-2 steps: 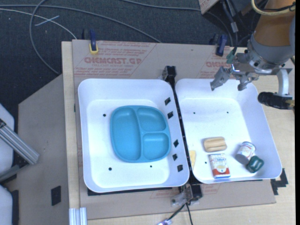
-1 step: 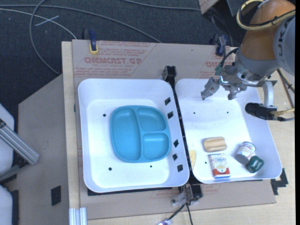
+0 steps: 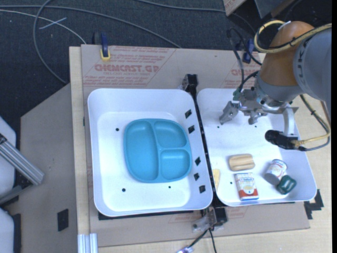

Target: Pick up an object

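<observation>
My gripper (image 3: 240, 115) hangs over the far part of the right bin (image 3: 221, 141), its fingers spread open with nothing between them. Nearer the front of that bin lie a tan bread-like piece (image 3: 241, 162), a red and white carton (image 3: 246, 186), a small white can (image 3: 276, 168) and a dark green object (image 3: 287, 184). All of them lie well in front of the gripper and apart from it. A yellow item (image 3: 216, 178) pokes out at the bin's left wall.
The left bin (image 3: 105, 115) holds a blue divided plate (image 3: 157, 149). A black divider with clips (image 3: 196, 136) runs between the bins. Cables (image 3: 295, 138) trail from the arm over the right bin's right side.
</observation>
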`<state>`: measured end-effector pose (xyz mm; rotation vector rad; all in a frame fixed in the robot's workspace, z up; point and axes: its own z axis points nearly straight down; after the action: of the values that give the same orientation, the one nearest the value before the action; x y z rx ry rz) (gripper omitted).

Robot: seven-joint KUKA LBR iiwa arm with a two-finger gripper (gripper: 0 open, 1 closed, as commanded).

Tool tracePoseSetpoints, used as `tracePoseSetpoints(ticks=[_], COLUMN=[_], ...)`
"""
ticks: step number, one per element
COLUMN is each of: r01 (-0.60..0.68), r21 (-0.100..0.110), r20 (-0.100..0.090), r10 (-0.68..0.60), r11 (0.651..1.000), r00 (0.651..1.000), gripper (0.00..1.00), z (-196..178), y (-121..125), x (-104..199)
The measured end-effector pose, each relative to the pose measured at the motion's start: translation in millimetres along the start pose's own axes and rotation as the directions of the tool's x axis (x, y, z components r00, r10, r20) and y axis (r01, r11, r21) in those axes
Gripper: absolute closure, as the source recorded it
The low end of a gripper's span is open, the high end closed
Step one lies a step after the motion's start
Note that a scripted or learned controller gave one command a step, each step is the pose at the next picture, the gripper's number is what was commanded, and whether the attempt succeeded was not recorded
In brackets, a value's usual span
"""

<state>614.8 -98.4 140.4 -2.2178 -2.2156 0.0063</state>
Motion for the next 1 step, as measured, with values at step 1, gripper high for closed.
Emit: tracePoseSetpoints(ticks=[1], r01=[0.001], r21=[-0.004], r20=[0.001], r10=[-0.001], r11=[1.0], r00=[1.0], gripper=[0.0], z=[51.3], y=[0.4], x=[0.6])
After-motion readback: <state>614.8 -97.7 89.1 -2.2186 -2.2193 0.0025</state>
